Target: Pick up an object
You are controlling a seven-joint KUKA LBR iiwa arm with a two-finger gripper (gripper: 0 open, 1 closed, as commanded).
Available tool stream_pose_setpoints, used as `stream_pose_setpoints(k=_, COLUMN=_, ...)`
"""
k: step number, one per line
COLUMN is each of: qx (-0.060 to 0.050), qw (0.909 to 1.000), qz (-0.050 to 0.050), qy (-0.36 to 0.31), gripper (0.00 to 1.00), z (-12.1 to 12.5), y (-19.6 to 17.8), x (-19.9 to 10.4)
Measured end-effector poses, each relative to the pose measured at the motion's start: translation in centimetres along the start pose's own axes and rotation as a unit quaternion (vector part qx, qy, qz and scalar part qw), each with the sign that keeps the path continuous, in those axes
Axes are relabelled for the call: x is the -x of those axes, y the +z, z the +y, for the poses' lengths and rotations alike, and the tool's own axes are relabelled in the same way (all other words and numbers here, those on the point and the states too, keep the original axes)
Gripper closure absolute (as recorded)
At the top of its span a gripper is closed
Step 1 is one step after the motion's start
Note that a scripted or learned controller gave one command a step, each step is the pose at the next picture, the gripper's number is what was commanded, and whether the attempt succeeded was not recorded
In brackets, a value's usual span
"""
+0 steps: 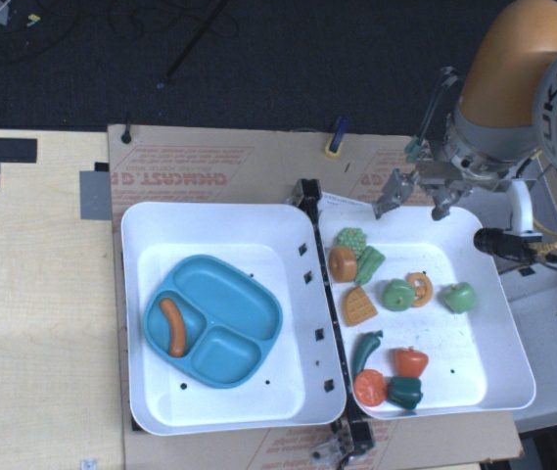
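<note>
Two white bins [146,262] — cardboard-covered bench [209,164]

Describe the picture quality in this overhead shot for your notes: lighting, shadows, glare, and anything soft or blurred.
Camera view: even, diffuse light; the white bins look bright without harsh glare; the blue tray casts a soft shadow; the gripper and orange band look slightly soft; small toy foods such as the green apple lack fine detail; the background above the bench is very dark.
</note>
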State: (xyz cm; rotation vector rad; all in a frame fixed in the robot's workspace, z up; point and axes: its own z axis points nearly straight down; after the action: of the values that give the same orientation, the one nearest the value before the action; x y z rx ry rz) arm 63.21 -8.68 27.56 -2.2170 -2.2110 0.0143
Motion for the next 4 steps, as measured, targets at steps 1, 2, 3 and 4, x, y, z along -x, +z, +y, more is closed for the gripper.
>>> stream_pose_setpoints(k=1, qx=0.007, qw=1.0000, qz=-0.001, qy=-0.001, gripper=0.00, z=0.2, y=-0.8, x=0.0)
stream_pose_setpoints(k=2, qx=0.003, qw=1.0000, qz=0.000, qy=-0.001, gripper=0.00, z=0.6, y=5.5, x=-0.5)
stream_pose_setpoints(k=3, qx=0.003, qw=1.0000, qz=0.000, qy=-0.001, gripper=0.00, z=0.4, y=11.4, x=0.3)
stream_pose_setpoints(k=4, qx=0.012, qw=0.9999, qz=0.000, qy=-0.004, gripper=0.00, z=1.8, y=16.2, x=0.0)
